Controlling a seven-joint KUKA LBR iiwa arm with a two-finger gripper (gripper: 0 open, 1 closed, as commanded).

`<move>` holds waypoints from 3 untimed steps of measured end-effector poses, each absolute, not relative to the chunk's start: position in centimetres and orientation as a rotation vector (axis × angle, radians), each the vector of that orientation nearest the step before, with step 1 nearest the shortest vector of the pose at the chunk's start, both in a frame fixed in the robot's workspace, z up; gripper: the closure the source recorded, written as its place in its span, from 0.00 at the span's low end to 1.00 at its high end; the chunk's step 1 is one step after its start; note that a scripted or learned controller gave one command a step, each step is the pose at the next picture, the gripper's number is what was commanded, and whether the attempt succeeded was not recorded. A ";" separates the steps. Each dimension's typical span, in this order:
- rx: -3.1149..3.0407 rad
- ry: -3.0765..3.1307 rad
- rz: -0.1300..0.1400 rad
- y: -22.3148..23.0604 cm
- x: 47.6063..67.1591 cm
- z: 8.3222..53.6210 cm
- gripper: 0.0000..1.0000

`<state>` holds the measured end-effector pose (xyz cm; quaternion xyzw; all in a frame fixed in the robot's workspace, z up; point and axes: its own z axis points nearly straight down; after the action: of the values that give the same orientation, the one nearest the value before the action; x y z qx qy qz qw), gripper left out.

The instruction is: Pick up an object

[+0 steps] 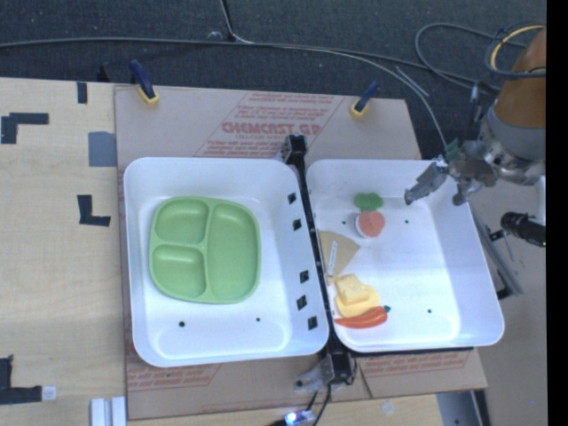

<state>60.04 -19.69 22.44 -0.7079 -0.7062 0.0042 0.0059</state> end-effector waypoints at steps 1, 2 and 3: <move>-2.220 -2.223 0.002 -19.6 60.3 23.3 0.00; -2.216 -2.220 0.006 -18.8 60.8 17.4 0.00; -2.218 -2.221 0.006 -18.9 61.1 12.9 0.00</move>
<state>61.10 -18.95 12.94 -0.7065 -0.7077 0.0020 0.0015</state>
